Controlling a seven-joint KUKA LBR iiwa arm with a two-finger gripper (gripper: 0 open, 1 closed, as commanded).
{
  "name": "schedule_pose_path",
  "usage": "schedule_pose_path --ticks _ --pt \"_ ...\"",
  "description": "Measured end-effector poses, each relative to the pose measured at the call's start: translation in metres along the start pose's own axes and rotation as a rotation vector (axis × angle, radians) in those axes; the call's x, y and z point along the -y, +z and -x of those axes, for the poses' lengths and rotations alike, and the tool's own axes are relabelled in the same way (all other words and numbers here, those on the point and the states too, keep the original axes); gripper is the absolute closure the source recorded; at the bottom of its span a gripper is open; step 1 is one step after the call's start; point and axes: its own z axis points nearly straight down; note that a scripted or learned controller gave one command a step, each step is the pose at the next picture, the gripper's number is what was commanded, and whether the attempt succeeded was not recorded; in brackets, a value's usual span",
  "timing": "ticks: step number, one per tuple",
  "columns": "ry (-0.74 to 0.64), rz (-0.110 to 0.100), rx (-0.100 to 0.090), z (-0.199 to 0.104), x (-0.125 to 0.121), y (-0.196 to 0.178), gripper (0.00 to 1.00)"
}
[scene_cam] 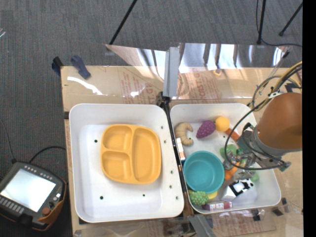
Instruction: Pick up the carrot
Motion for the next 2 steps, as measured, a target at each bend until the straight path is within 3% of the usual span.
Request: schedule_pose_path --ticks 1,2 --pt "0.023 0.019 -0.023 -0.018 -0.019 -0.021 1.0" --pt "0.144 0.032 -0.016 0.023 -0.043 -0.143 1.0"
